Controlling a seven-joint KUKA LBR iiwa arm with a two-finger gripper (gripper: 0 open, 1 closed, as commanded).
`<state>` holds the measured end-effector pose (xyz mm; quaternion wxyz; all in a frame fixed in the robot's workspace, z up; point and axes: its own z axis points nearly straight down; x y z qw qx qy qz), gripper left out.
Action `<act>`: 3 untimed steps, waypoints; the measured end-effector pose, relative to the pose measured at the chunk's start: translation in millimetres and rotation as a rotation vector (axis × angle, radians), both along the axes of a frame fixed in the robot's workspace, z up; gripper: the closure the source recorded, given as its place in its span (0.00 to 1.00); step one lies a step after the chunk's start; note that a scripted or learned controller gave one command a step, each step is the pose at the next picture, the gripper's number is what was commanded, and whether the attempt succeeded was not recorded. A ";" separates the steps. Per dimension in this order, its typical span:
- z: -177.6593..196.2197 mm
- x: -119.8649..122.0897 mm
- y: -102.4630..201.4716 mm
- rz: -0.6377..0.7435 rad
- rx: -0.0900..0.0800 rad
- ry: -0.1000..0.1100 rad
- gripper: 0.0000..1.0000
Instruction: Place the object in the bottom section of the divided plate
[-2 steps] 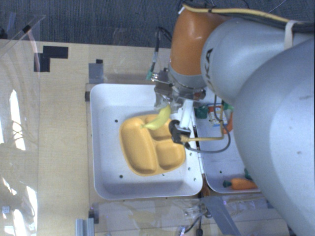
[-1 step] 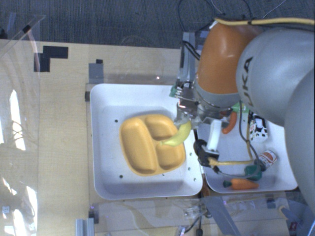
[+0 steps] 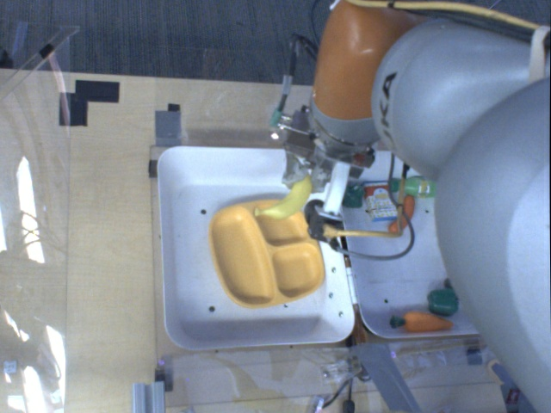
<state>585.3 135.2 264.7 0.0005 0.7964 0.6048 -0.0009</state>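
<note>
The gripper (image 3: 303,189) clasps a banana (image 3: 289,203), which slants from far-right to near-left above the yellow plate (image 3: 258,265) in the left bin (image 3: 185,256).

My own arm (image 3: 430,101) crowds the left bin's (image 3: 185,256) right side, hanging over the yellow divided plate's (image 3: 263,261) upper right corner, where a banana (image 3: 291,203) lies. The plate's large left section and the bin floor to its left are open from above. A cable (image 3: 379,233) loops across the wall between the bins.
</note>
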 end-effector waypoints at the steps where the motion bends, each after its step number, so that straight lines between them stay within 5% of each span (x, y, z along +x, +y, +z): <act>1: -19.7 -22.8 -78.8 0.119 0.001 0.001 1.00; 2: -66.2 25.6 2.7 0.292 0.002 0.000 1.00; 3: -32.6 -58.6 -62.7 0.196 0.002 0.000 1.00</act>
